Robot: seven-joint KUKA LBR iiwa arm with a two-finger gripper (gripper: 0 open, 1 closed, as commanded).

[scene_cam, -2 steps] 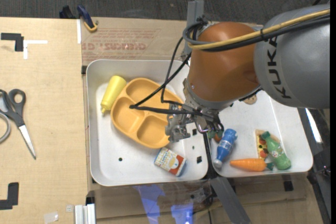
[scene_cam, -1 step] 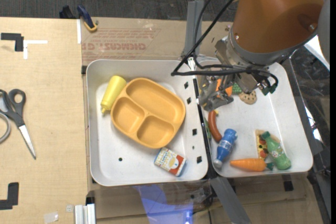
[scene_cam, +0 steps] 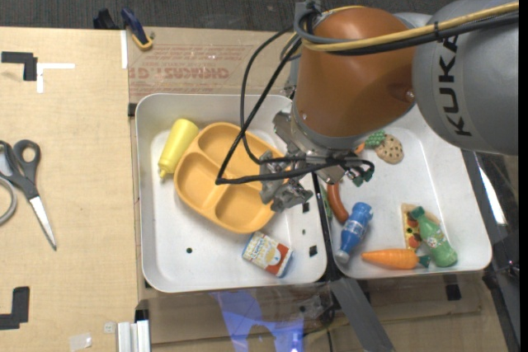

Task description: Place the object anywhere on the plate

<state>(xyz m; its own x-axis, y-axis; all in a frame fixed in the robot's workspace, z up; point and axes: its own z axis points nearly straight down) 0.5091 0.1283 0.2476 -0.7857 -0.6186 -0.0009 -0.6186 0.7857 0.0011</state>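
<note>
Your claw (scene_cam: 285,192) hangs over the right edge of the yellow plate (scene_cam: 216,177) in the left bin (scene_cam: 165,260), but cables and the wrist crowd it so you cannot tell whether it grips anything. Just left of the plate you see a yellow bottle (scene_cam: 176,146) touching its rim, and below the plate a small carton (scene_cam: 267,253). Right of the plate, in the other bin (scene_cam: 462,202), you find a sausage (scene_cam: 337,204), blue bottle (scene_cam: 353,230), carrot (scene_cam: 391,259), cookie (scene_cam: 389,149) and green bottle (scene_cam: 435,241).
</note>
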